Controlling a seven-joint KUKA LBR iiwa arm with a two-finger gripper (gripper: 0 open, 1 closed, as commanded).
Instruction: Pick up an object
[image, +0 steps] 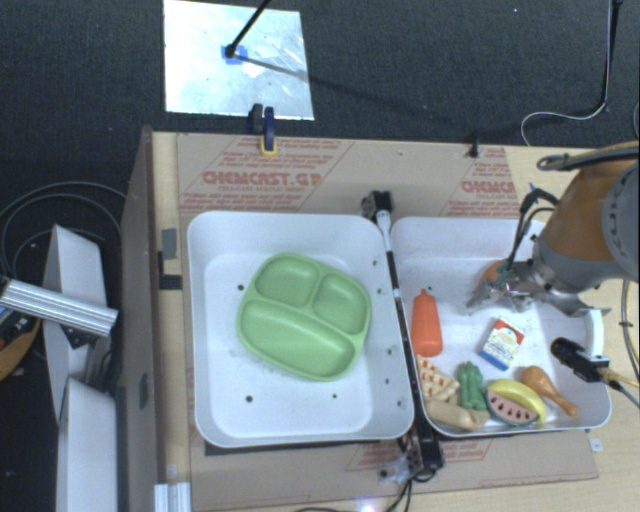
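Note:
The right bin (440, 240) holds several toy foods. An orange carrot-like piece (427, 323) lies by its left wall. A small white, blue and red box (502, 342) sits mid-bin. Along the front lie a pizza slice (433, 378), a green vegetable (470, 382), a banana (516, 390), a watermelon slice (512, 408), a drumstick (548, 386) and a tan piece (455, 415). My gripper (497, 290) is low in this bin, just behind the box. A small orange item (493, 270) peeks out beside it, partly hidden.
The left bin (215, 300) holds a green divided plate (305, 315). A black divider strip (395, 300) runs between the bins. A black part (575, 360) overhangs the right bin's right rim. The arm's orange band (590, 215) is above the bin's far right corner.

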